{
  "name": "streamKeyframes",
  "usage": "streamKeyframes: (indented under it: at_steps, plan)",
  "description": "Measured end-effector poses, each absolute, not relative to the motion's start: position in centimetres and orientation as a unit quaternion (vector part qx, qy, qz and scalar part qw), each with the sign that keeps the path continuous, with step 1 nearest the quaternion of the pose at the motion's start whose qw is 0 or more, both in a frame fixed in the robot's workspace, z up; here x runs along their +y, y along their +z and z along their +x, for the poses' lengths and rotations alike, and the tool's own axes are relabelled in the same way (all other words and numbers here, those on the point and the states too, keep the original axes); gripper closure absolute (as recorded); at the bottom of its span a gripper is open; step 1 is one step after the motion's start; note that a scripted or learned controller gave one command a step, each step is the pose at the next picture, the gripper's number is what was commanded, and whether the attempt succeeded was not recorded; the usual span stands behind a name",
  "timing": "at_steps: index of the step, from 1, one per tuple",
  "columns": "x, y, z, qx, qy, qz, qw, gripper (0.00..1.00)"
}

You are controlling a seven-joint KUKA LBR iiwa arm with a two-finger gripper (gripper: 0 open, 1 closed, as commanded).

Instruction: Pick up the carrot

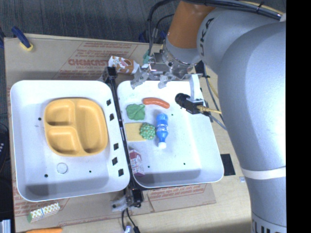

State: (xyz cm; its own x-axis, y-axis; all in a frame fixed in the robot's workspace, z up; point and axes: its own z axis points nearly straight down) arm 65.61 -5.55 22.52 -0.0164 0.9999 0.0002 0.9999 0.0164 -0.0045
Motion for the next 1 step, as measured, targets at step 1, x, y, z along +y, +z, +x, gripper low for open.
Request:
streamKeyframes:
  at_steps: [1]
  plan:
    - [-10.58, 9.13, 65.6, -0.716, 0.0015, -0.698, 0.002, 0.0]
